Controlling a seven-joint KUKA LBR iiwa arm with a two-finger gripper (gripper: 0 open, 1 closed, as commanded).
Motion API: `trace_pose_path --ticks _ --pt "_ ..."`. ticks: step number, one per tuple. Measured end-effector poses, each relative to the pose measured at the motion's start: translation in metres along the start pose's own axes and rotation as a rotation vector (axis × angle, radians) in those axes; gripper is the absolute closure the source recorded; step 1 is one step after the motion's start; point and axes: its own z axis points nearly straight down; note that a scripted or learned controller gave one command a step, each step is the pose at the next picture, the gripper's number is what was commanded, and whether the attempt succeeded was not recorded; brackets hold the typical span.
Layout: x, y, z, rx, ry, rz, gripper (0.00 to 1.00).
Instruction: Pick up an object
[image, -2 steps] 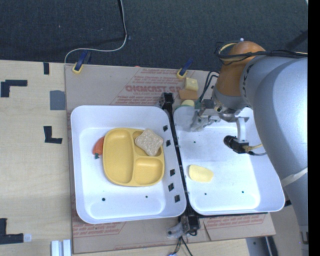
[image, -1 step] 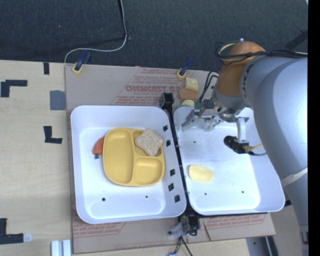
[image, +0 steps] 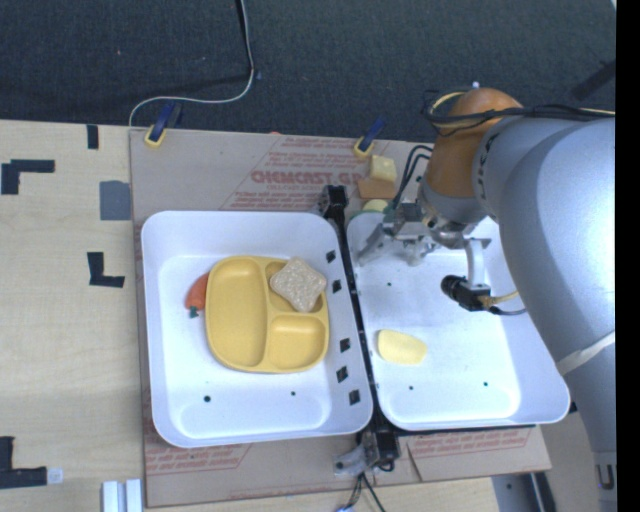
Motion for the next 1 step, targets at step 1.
trace_pose_path --ticks 1 --pt "0.0005 0.0001 -0.0099 -0.001 0.001 0.000 1.00"
